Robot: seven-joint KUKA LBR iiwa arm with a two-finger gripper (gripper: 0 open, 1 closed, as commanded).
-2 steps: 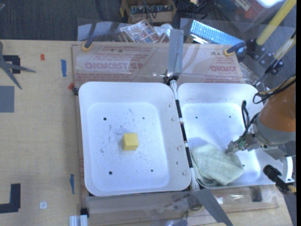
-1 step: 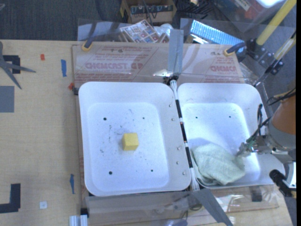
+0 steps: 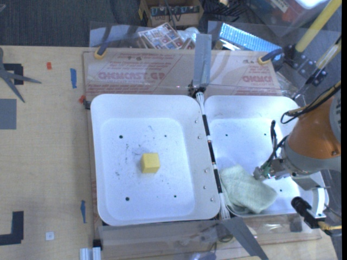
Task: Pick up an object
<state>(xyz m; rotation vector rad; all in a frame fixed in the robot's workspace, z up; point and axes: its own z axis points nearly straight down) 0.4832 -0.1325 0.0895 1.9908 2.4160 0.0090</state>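
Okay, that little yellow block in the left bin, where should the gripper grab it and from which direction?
Probably from straight above, closing on two opposite vertical side faces of the yellow block. It sits flat near the middle of the left bin, well away from every wall, so all four sides look open. It appears slightly rotated against the bin edges, so the gripper should turn its fingers to match.
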